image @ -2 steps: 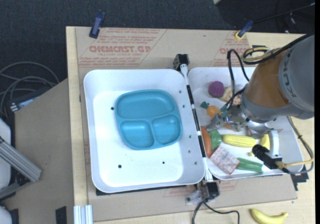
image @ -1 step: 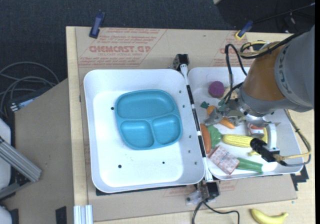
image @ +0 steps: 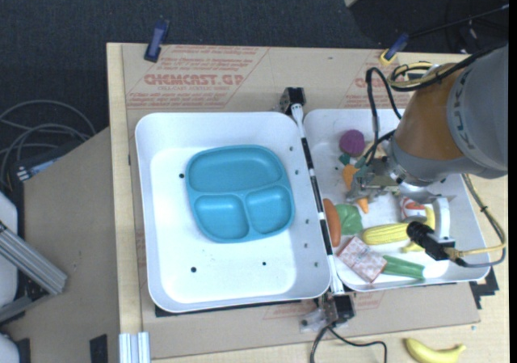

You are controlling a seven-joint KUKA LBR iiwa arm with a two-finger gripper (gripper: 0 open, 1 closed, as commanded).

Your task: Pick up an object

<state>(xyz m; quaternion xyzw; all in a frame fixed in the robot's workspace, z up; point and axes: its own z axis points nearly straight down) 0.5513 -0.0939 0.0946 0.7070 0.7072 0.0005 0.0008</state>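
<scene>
A blue tray (image: 239, 202) with three compartments lies in the left bin (image: 153, 216). In the right bin (image: 323, 123) sit a purple ball (image: 351, 141), an orange carrot (image: 332, 224) against the bin's left wall, a green piece (image: 350, 217) just beside it, a corn cob (image: 385, 234) and a pink packet (image: 360, 259) at the near edge. My claw (image: 373, 181) hangs over this clutter (whether it is apart or together I cannot tell). A banana (image: 435, 348) lies on the tabletop (image: 129, 70), outside the bins.
</scene>
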